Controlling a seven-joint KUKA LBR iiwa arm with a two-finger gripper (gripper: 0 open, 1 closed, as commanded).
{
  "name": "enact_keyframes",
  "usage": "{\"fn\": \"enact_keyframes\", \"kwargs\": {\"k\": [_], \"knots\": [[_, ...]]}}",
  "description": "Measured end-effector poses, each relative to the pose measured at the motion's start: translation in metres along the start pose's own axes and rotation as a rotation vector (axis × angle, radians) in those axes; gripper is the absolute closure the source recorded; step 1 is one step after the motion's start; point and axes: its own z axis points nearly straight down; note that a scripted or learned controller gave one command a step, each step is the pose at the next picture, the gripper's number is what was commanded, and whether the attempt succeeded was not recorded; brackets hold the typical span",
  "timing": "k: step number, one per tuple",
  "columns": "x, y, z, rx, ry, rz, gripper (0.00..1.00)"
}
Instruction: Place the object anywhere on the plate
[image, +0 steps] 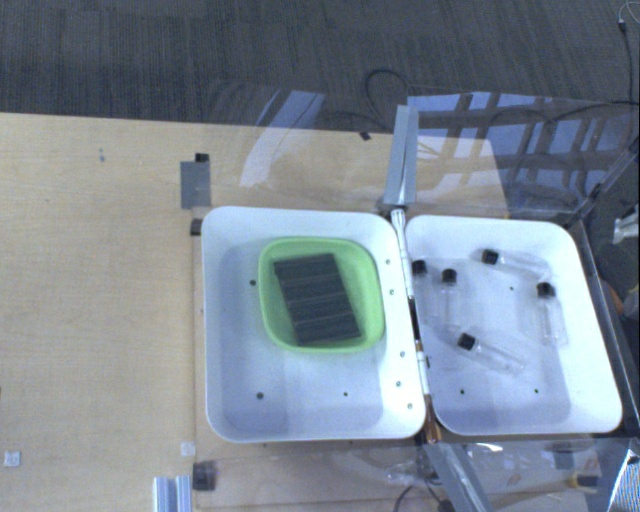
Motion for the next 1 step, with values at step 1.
{"fn": "enact_keyframes", "kwargs": {"k": [1], "knots": [[0.0010,-0.0016,0.0659,0.005,0.002,-0.080,0.00]]}}
